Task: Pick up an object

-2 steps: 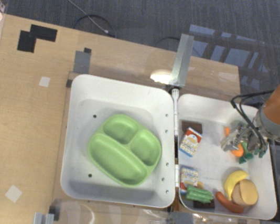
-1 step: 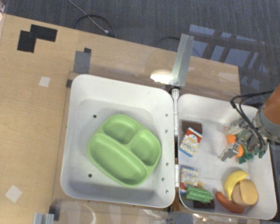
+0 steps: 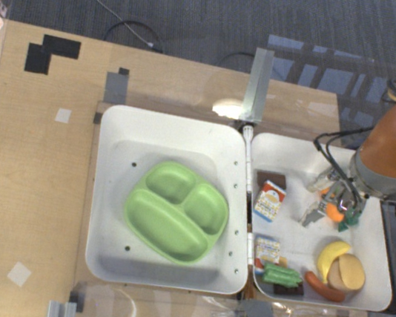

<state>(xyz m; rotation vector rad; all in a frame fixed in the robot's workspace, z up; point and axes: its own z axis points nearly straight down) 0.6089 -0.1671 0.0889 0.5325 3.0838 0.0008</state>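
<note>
One end effector [image 3: 327,207] over right white bin [image 3: 299,163], fingers spread, gripping nothing.
Small orange toy [image 3: 334,211] lies beneath, mid-bin toward right edge; best descend straight, centre it, then close.

My surface [image 3: 21,184] looked like pale matt wood; both bins [image 3: 103,251] were smooth white plastic — the green divided plate [image 3: 176,211] too, faintly glossy — and the bracket [image 3: 258,85] was bare metal.
</note>
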